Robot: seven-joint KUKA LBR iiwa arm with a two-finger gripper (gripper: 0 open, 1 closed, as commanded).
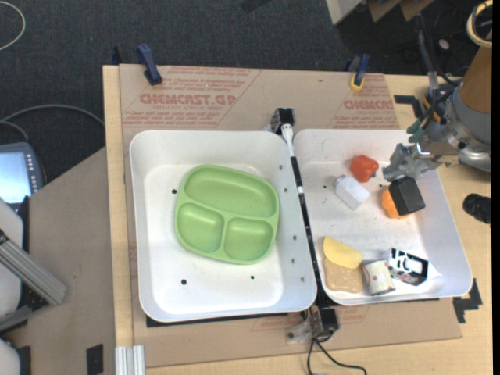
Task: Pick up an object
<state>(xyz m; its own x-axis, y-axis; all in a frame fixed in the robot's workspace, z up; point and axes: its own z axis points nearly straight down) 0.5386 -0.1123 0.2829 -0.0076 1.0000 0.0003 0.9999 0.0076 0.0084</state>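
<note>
Several candidates sit in the right bin (457, 248), and I have the claw (400, 168) hanging over its far right part, just beside the red object (363, 166) and close to the orange object (387, 202). From this angle I cannot tell whether the claw is open or closed, and I see nothing held in it. Toward the near rim lie a white block (351, 191), a yellow piece (342, 251) touching a tan slab (344, 278), a small can (377, 276) and a black-and-white item (408, 266). The left bin (148, 209) carries a green divided plate (227, 213). I'd call this the approach step, with no pick made yet. Next move, by my reckoning: choose the red or the orange object, centre over it, descend straight, close, then lift and check the grip.
</note>
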